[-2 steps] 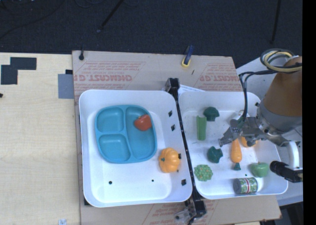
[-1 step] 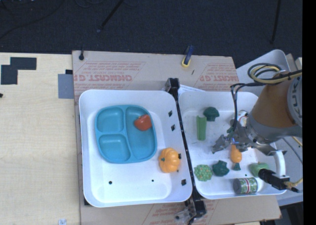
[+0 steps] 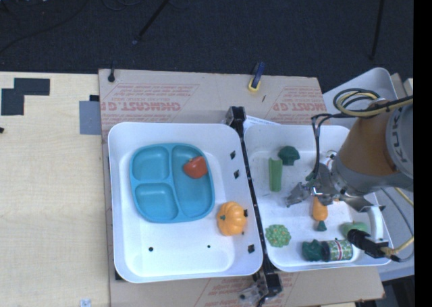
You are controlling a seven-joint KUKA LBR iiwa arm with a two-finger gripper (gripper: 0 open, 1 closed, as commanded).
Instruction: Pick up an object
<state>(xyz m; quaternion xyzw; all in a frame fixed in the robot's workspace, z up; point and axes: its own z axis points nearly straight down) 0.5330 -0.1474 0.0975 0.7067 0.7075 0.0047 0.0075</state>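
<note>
Mirrored red lettering on cardboard (image 3: 145,105), unreadable

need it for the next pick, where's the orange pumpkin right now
The orange pumpkin sits in the left bin, just off the blue tray's lower-right corner.

Arm (image 3: 368,150) over right bin (image 3: 260,164) — orange pumpkin (image 3: 231,218), blue tray (image 3: 169,184) in left bin (image 3: 128,245).

two shallow white bins side by side on cardboard sheet (image 3: 202,96). left bin (image 3: 128,245) holds blue divided plate (image 3: 158,194) toward its far left. cardboard lies on pale wooden bench (image 3: 47,198). yellow-blue clamp (image 3: 256,77) at cardboard's far edge. dark floor with cables beyond bench.
</note>
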